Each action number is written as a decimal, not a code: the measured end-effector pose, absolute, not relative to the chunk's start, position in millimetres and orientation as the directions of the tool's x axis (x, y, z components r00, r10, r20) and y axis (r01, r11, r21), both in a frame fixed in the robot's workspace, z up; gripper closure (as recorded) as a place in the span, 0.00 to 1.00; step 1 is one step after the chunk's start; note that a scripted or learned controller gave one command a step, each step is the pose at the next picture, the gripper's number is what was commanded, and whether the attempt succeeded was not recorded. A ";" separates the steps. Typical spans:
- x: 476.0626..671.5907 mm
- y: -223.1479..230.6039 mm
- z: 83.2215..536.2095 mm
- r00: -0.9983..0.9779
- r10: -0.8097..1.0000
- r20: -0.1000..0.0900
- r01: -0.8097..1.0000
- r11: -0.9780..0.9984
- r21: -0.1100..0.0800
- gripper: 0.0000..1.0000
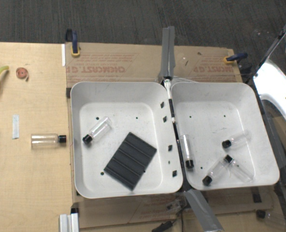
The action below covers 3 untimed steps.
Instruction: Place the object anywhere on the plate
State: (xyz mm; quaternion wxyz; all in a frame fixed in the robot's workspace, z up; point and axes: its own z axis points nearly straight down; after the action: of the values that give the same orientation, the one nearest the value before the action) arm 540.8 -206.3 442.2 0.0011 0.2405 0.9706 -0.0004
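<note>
White bins: two shallow ones side by side on brown cardboard [133, 64], touching along their inner rims.
Left-hand bin [75, 129]: on the view's left; holds a dark plate and one small bottle.
Plate [130, 160]: black, ribbed, rectangular; flat on the bin floor, turned at a slant, toward the near edge and a little right of the middle.
Small bottle [96, 130]: clear with a black cap; on its side, up and to the left of the plate, near it but apart, cap pointing toward the bin's left wall.
Right-hand bin [259, 105]: holds four more clear, black-capped bottles, all on their sides.
Bottle by the wall [187, 152]: long and thin, along the right-hand bin's inner wall, cap toward the near edge.
Other three bottles: one toward the far right [235, 140], two close together near the front corner [215, 172] [237, 167].
Wooden bench [27, 178]: to the left of the bins; bears one more capped bottle [48, 139] on its side, a short white strip [15, 127] and a small reddish disc [21, 72].
Clamps: a blue one at each far corner of the cardboard [71, 37] [235, 58].
Pincer: state cannot be told.
</note>
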 end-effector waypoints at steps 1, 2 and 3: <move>541.3 -222.3 442.3 -0.978 0.210 -0.004 0.210 0.978 0.000 0.00; 621.5 -221.6 441.6 -1.000 -0.017 -0.004 -0.017 1.000 0.000 0.00; 551.8 -222.3 442.3 -0.963 -0.268 -0.003 -0.268 0.963 -0.001 0.00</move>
State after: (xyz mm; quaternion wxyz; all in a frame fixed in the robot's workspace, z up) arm 551.8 -222.3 442.3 0.0016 -0.1352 0.9908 -0.0001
